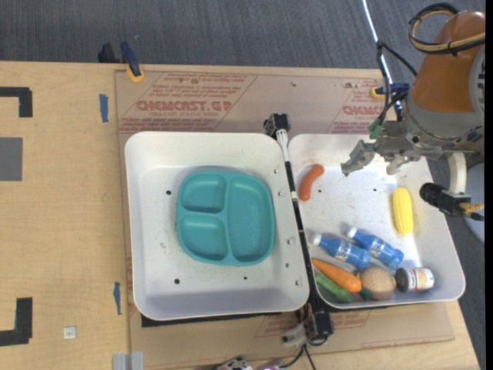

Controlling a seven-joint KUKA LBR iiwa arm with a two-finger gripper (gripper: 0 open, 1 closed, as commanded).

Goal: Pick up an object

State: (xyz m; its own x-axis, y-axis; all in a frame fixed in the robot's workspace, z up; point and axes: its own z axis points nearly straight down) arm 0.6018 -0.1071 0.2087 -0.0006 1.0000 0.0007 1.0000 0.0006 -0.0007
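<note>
- The jaws (375, 159) hang over the far part of the right bin (451, 241), spread open with nothing between them; one finger juts out toward the bin's far-left corner.
- The nearest thing to pick is the sausage (310, 181), lying tilted on the bin floor close to the left wall, just left of the jaws and apart from them.
- For a clean try I would shift toward that wall, turn the wrist so the fingers straddle the sausage across its narrow width, then descend straight down.
- The wall and the black clamp strip (291, 199) between the bins leave little room on the sausage's left side, so a finger could strike the rim.
- The corn cob (402, 210) lies alone near the right wall, well apart from other items, probably an easier target.
- Along the near edge there is a crowd: two blue bottles (360, 249), a carrot (337, 275), a green vegetable (333, 287), a potato (377, 282) and a small jar (418, 279), touching or overlapping, awkward to separate.
- The left bin (146, 206) holds a teal divided plate (226, 216) at its middle.
- Both bins rest on cardboard sheet (185, 102) on the worktop (54, 206).
</note>
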